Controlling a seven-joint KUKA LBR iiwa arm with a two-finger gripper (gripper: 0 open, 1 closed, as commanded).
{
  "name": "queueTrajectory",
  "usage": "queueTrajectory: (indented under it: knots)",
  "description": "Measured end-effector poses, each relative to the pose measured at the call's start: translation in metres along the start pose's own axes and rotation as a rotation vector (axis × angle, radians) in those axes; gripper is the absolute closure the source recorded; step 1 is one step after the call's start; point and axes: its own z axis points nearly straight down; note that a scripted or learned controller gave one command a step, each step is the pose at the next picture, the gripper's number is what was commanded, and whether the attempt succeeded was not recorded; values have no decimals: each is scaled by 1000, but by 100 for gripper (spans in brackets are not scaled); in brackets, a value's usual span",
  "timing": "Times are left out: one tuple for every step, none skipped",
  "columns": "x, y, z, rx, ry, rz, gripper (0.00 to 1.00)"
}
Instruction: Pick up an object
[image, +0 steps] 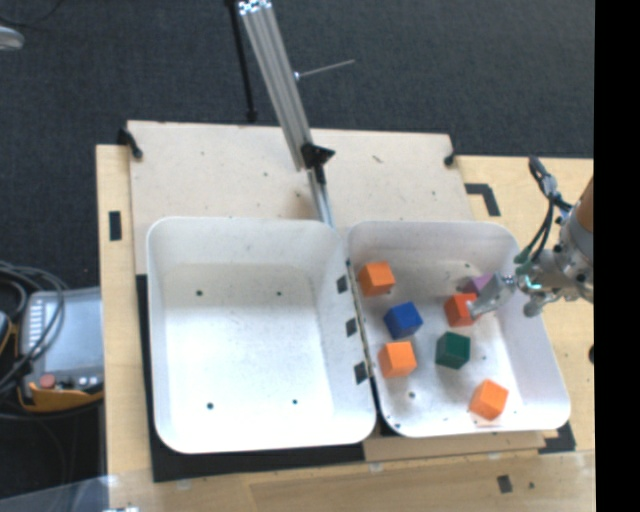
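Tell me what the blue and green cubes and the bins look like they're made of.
Blue cube and green cube: solid matte colour, no glare, crisp edges; probably painted wood or foam, the look leaves it open. Right bin and left bin: smooth white, rounded moulded corners and thin rims; likely plastic, lightly speckled with dirt.

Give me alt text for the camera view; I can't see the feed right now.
The tool reaches in from the right, low over the right bin, beside a red block and a small purple piece. Three orange blocks, a blue block and a green block also lie there.
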Motion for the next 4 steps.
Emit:
queueTrajectory:
  knots:
    - [0,1,-2,-5,-1,2,0]
    - [-1,1,40,1,-2,5,0]
    - [-7,1,83,1,-2,5,0]
    - [2,-1,134,1,-1,5,0]
